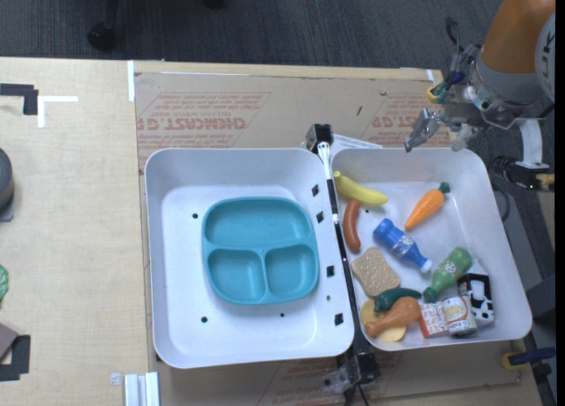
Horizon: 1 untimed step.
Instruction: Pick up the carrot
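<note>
The arm hangs over the right bin's point(494, 185) far rim, claw point(439, 128) spread wide, holding nothing; the carrot point(424, 206) lies below.

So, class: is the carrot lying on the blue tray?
No: the carrot lies in the right bin, while the blue tray sits in the left bin.

- Flat brown cardboard sheet point(265, 113) under the bins, twelve o'clock of the left bin — red printed lettering, upside down, too faint to read surely.
- Small cartons at five o'clock — print illegible.
</note>
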Motion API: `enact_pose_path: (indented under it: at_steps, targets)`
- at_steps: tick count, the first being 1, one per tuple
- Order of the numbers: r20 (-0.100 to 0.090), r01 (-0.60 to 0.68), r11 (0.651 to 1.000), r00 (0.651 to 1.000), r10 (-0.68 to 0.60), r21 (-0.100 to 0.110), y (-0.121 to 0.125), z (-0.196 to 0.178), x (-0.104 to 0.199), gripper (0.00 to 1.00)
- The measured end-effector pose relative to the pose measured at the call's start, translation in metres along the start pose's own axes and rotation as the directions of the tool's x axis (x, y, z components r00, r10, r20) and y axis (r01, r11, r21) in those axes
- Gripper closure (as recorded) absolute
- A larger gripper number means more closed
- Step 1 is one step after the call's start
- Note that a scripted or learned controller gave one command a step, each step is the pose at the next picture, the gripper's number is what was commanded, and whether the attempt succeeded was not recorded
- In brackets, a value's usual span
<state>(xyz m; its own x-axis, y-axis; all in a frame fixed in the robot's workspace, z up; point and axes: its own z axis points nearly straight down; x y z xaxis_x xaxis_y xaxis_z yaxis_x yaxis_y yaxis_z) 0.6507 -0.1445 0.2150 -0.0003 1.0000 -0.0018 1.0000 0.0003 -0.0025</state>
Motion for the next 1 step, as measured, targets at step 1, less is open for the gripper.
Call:
enact_pose_path:
  at_steps: [1]
  targets:
    - [-0.001,0.117,0.993,0.993,-0.117,-0.002,-0.0512,0.1212,-0.0607,0.0]
